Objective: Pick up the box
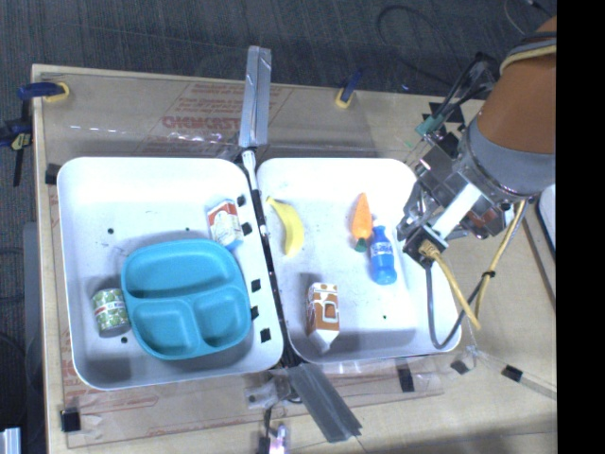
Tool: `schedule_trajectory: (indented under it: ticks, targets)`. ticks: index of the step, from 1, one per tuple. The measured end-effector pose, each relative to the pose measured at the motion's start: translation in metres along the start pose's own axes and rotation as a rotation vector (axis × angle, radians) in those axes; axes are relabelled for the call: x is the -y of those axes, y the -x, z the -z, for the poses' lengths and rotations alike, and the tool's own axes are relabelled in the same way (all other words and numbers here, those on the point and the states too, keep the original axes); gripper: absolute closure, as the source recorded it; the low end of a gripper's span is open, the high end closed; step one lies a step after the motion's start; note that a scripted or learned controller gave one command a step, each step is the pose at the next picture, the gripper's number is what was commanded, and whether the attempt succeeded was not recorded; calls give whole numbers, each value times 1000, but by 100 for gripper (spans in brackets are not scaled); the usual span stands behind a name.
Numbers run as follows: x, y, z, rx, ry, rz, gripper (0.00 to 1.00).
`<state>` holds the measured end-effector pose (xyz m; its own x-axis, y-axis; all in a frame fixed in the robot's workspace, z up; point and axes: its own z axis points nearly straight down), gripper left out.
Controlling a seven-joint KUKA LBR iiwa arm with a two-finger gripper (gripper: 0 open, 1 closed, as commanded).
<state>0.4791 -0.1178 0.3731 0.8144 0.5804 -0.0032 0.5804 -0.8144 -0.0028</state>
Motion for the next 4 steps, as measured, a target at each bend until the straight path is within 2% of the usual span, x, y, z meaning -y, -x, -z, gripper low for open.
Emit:
schedule_trajectory:
  ticks: [1, 4]
  targets:
    - [-3, 4, 9, -1, 0, -334, 100]
    - [0, -1, 37, 12, -12, -303, 100]
